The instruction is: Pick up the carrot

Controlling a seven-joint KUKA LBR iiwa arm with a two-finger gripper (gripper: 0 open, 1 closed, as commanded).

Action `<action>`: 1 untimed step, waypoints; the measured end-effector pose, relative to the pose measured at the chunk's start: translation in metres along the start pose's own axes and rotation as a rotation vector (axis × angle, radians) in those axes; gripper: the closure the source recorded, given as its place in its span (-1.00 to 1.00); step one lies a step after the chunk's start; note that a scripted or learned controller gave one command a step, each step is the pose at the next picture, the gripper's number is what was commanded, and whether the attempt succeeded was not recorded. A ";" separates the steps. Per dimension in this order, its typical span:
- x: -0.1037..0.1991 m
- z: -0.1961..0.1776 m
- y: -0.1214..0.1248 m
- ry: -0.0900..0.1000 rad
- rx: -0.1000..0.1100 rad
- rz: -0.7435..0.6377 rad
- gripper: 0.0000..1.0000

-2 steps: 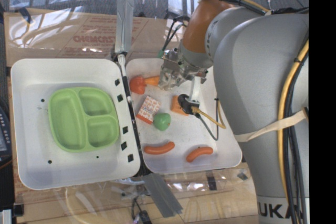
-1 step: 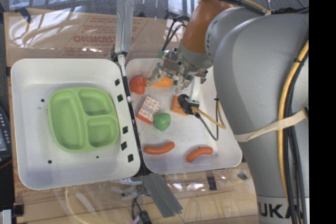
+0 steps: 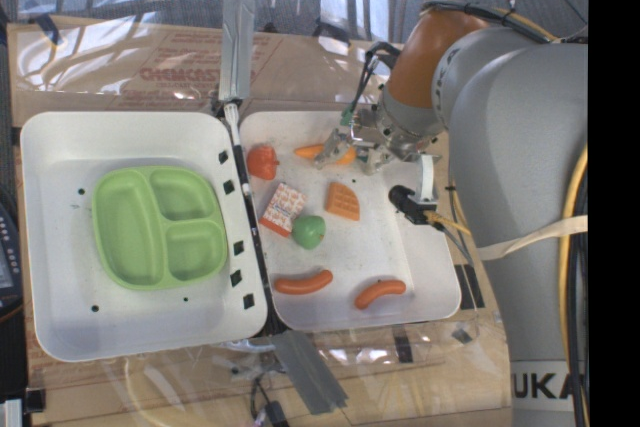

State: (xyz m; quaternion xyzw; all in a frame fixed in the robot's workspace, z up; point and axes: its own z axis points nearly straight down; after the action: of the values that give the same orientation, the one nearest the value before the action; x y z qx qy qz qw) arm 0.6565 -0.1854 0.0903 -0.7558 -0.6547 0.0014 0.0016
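The carrot (image 3: 312, 153) is a small orange piece lying near the back of the right bin (image 3: 430, 300). My gripper (image 3: 345, 151) is low over the carrot's right end and covers part of it. The left end of the carrot sticks out toward the bin's left wall. The grey arm with its orange band (image 3: 425, 55) comes down from the right, over the bin's far right corner.
The right bin also holds a red tomato (image 3: 262, 162), an orange wedge (image 3: 342, 201), a red-and-white box (image 3: 284, 208), a green fruit (image 3: 309, 231) and two sausages (image 3: 303, 282) (image 3: 380, 292). A green divided plate (image 3: 160, 225) sits in the left bin (image 3: 50, 315).
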 end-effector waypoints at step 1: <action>0.064 0.001 -0.010 0.000 0.006 0.312 -1.00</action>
State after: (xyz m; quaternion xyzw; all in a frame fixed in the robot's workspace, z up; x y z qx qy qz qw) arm 0.6559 -0.1210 0.0890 -0.8485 -0.5291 0.0034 0.0038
